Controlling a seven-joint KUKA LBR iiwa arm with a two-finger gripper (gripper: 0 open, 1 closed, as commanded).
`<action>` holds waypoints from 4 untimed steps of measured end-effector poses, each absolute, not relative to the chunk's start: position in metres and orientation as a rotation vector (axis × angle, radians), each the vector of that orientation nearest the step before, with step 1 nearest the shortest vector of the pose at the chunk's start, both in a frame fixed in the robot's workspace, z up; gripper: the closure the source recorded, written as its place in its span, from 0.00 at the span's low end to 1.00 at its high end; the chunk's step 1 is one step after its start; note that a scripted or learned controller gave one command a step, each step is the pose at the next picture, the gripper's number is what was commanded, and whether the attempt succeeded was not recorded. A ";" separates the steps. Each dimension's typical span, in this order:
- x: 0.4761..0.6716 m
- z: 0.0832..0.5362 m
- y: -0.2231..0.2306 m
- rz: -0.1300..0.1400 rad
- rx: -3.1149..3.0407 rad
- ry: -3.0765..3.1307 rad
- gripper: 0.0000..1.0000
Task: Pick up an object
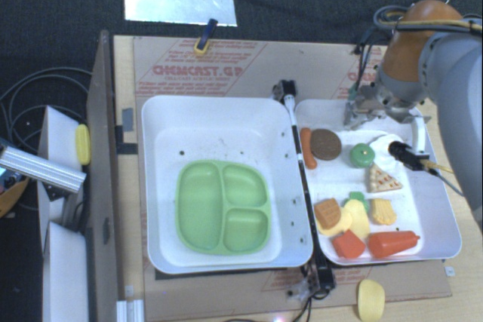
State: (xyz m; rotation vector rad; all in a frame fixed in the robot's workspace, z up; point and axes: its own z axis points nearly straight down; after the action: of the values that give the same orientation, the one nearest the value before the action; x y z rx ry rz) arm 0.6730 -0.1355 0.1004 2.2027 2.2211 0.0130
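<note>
My gripper (pixel 361 114) hangs over the far edge of the right bin (pixel 445 219), above and just behind its toys. Nearest to it are a brown round patty (pixel 326 145) and a green round piece (pixel 362 155). An orange-red sausage (pixel 307 148) lies along the bin's left wall. Toward the front lie a pizza slice (pixel 383 181), a tan bread piece (pixel 327 213), a yellow piece (pixel 356 219), a cracker (pixel 383 211), a red block (pixel 349 245) and an orange carrot (pixel 393 241). I see nothing held in the gripper.
The left bin (pixel 219 124) holds a green divided plate (pixel 223 206). A yellow toy (pixel 370 299) lies on the bench in front of the right bin. The grey arm (pixel 445 79) fills the upper right. Cables and a metal bar sit off the bench at left.
</note>
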 end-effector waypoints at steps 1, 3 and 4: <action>0.647 0.206 -0.092 0.013 2.206 2.226 1.00; 0.625 0.183 -0.060 0.000 2.214 2.230 0.00; 0.554 0.083 -0.084 -0.014 2.232 2.226 0.00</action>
State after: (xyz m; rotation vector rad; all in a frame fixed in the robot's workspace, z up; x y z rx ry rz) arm 0.5542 -0.0843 0.0832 2.2323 2.2255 -0.0136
